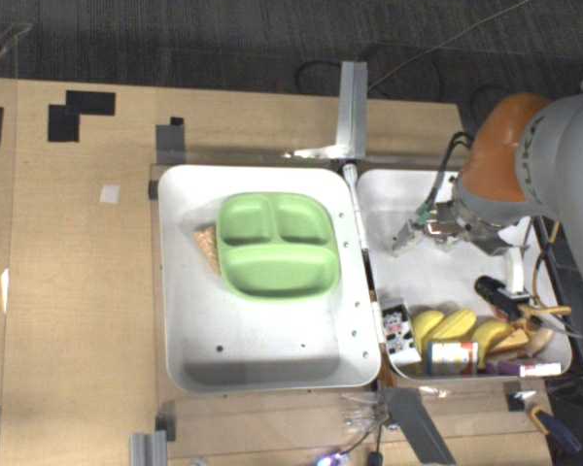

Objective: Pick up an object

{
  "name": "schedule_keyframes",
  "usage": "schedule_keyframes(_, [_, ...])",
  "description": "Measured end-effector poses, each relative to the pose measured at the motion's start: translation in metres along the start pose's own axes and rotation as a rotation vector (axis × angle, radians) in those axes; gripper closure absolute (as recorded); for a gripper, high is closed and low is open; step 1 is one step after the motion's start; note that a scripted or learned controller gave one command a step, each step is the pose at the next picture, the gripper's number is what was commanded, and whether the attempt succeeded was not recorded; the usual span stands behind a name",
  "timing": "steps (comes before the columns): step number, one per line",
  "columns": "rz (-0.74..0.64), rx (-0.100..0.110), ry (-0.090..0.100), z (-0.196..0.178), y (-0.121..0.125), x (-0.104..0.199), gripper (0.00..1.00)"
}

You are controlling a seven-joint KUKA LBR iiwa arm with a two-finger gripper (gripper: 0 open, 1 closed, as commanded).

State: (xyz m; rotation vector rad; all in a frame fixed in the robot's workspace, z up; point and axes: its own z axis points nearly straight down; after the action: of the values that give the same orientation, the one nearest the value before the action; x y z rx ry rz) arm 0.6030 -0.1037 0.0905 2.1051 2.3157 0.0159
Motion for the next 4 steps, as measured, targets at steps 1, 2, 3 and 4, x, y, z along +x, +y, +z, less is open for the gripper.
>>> schedule_keyframes(1, [-0.099, 0.007, 0.000, 0.003, 0.069, -0.003, 0.00])
schedule_keyframes(2, [-0.349, 0.010, 0.004, -0.006, -0.013, 0.008, 0.00])
schedule_keyframes(3, [-0.174, 0.003, 0.001, 0.000, 0.014, 0.013, 0.00])
schedule_keyframes(4, [-0.189, 0.013, 0.005, 0.003, 0.068, -0.005, 0.00])
